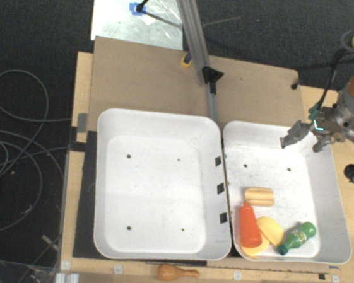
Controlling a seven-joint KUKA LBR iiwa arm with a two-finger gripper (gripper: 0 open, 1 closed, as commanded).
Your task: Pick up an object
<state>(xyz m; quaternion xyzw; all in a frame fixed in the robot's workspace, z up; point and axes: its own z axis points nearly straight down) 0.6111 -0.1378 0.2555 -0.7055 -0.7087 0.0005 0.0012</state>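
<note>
On the bench [171,80] edge up front lies a brown pear-shaped piece [176,272]. Right bin [337,187], near corner: orange bottle [249,226], yellow fruit [270,230], green bottle [297,237], with a bread roll [259,196] just behind. Further back, the gripper [305,138] hangs over that bin's far edge, fingers apart, nothing between them.

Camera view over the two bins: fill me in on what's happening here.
A grey KUKA arm reaches in from the right, its pincer open above the far end of the right bin, holding nothing. Its likely targets sit bunched at that bin's near end: a bread roll, an orange bottle, a yellow piece and a green bottle. Nothing has been picked up yet.
</note>
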